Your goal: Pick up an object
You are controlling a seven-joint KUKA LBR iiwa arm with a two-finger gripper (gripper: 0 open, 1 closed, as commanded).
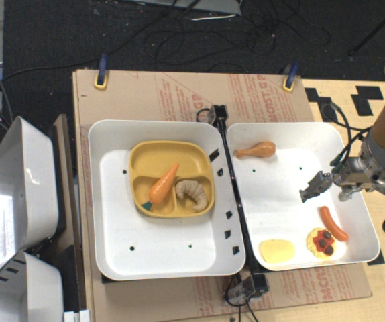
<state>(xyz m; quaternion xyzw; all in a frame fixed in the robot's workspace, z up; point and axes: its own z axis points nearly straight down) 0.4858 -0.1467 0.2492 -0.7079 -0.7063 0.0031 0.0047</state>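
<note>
My gripper [329, 190] hangs over the right side of the right bin [293, 136], open, with nothing between its fingers. Just below it lies a red sausage [333, 223]. A small round pizza [322, 242] with dark toppings sits at the bin's front right, and a flat yellow oval piece [276, 251] lies to its left. At the back of that bin rests a brown chicken drumstick [256, 151], well to the gripper's left. The left bin [112, 200] holds a yellow divided plate [145, 156] bearing an orange carrot [163, 183] and a pale curled shrimp [192, 192].
A black divider with clips [229, 180] runs between the two bins. Both bins stand on a cardboard sheet [179, 92] held by yellow clamps [100, 79]. Grey containers [18, 180] stand to the left of the bench. Cables lie on the dark floor behind.
</note>
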